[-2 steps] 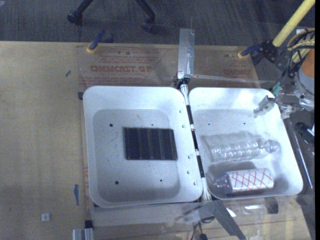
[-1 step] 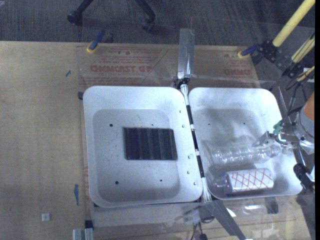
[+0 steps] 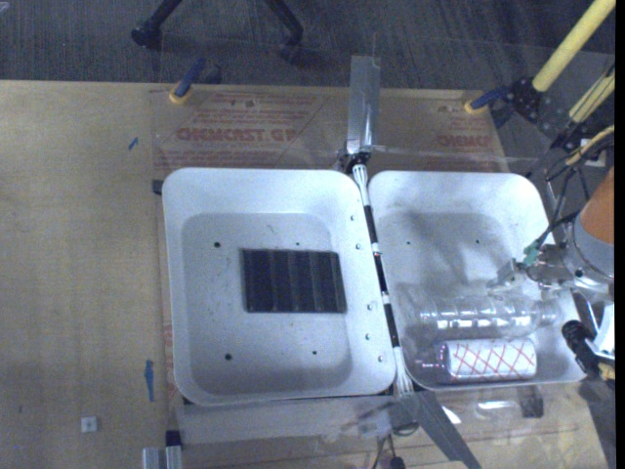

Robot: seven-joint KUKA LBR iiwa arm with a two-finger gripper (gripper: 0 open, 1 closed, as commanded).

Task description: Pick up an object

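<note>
Low over the right bin (image 3: pixel 459 189), the tool (image 3: pixel 532 267) (grip state indiscernible) hangs above a clear bottle (image 3: pixel 479 318).

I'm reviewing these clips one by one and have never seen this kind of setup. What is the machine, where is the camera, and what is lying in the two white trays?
This is a single picture from a camera fixed above a wooden bench, looking down at a slant. Two shallow white bins sit side by side. The left bin holds a dark ribbed rectangular pad lying flat near its middle. The right bin holds a clear plastic bottle lying on its side and, just in front of it, a small pack with a red criss-cross pattern, also lying flat. The machine is a robot arm reaching in from the right; its gripper hangs over the right bin near the clear bottle. Its task is to pick up an object. The view is too blurred there to tell whether anything is grasped.
</note>
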